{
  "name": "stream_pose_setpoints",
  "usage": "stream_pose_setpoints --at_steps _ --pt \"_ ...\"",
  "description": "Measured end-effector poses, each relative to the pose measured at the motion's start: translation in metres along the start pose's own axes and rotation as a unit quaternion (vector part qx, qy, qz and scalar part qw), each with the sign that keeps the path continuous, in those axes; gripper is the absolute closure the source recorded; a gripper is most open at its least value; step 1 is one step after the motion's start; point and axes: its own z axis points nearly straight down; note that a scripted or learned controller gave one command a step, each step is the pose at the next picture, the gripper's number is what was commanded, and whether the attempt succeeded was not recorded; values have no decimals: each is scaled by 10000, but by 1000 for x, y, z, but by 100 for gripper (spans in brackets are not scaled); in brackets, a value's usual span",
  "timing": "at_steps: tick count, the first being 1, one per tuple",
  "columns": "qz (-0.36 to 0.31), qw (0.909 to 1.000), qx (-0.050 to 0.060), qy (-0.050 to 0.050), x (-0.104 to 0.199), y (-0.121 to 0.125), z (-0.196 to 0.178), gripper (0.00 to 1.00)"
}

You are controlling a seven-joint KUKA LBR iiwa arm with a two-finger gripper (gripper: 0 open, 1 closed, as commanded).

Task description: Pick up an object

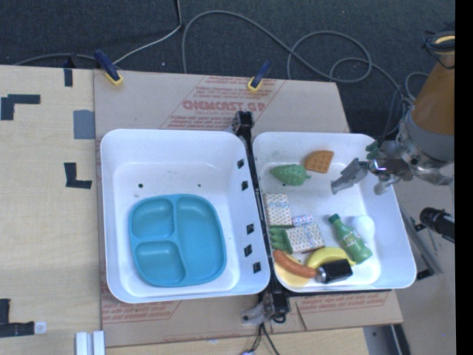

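Observation:
The right bin (384,272) holds several small items. A green leafy toy (289,174) and an orange waffle piece (319,160) lie at its back. Two checkered packets (278,208) sit in the middle. A green bottle (349,238), a white egg (363,225), a banana (327,257), a black can (335,271) and an orange-red sausage (290,266) crowd the front. My gripper (359,186) hangs over the bin's right rear part, open, with nothing between its spread fingers. It is right of the waffle and above the egg.
The left bin (118,161) holds a blue divided plate (177,239). A black divider (250,191) runs between the bins. Both bins rest on cardboard (214,106) clipped at the back, and cables trail behind it.

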Motion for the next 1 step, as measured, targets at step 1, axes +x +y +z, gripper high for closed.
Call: stream_pose_setpoints --at_steps 1 --pt "5 10000 8 2 -34 -7 69 0"
